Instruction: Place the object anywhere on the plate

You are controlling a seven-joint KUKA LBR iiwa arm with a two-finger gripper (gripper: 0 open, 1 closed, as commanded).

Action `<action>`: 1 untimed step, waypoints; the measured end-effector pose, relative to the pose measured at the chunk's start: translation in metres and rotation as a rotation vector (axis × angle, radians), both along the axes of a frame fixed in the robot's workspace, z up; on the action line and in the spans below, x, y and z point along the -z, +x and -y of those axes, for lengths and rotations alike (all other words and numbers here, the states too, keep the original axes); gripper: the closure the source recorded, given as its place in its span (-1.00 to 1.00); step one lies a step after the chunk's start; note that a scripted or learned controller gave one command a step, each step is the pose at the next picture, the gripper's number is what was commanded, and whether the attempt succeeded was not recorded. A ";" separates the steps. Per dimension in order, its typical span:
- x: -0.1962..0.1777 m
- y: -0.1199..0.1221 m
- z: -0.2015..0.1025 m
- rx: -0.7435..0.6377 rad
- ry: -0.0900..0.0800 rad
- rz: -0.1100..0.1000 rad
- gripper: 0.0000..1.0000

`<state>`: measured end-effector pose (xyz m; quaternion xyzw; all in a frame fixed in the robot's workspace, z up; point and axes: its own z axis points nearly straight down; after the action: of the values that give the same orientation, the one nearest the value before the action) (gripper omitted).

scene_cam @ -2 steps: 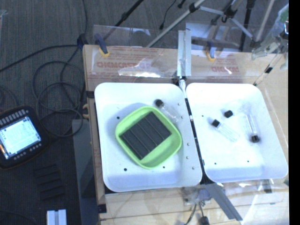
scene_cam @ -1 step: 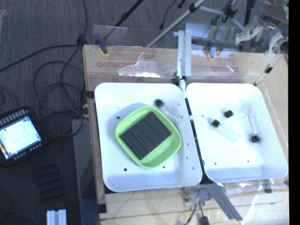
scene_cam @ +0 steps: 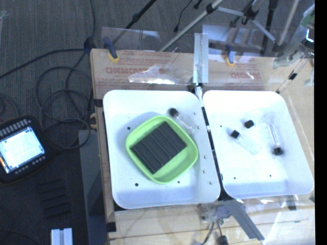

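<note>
Nearest item: a grey metal bracket (scene_cam: 231, 219) is sticking out below the front edge of the worktop (scene_cam: 153, 68), partly cut off by the lower frame edge.
Task object: a small clear vial (scene_cam: 181, 119) with a black cap is lying on its side in the left bin (scene_cam: 120, 116).
Object position: it is sitting just beside the upper right rim of the plate (scene_cam: 132, 143), cap pointing away from the right bin (scene_cam: 265, 180); whether it is touching the rim cannot be told.
Object appearance: the glass body is blending into the white bin floor, so mainly the dark cap is standing out.
Plate: a green rounded square is resting in the left bin, carrying a dark ribbed panel (scene_cam: 158, 147) that is covering most of its floor.
Claw state: cannot be told.
Hard to make out: in the right bin, clear bodies are washing out against the white; one black cap (scene_cam: 249, 123) is showing no clear body.
Count, bins: two.
Count, plates: one.
Count, black caps: four, one in the left bin and three in the right.
Count, right-bin vials: two are reading clearly, one (scene_cam: 244, 140) near the middle and one (scene_cam: 273, 139) further right.
Surroundings: a lit handheld pendant (scene_cam: 20, 147) is lying on the carpet, cut off by the left frame edge.
</note>
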<state>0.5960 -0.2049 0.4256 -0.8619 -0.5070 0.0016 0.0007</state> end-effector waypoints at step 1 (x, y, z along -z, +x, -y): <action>-0.008 -0.040 -0.001 -0.059 0.001 0.001 -1.00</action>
<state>0.5557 -0.2035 0.4331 -0.8466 -0.5323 0.0009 0.0008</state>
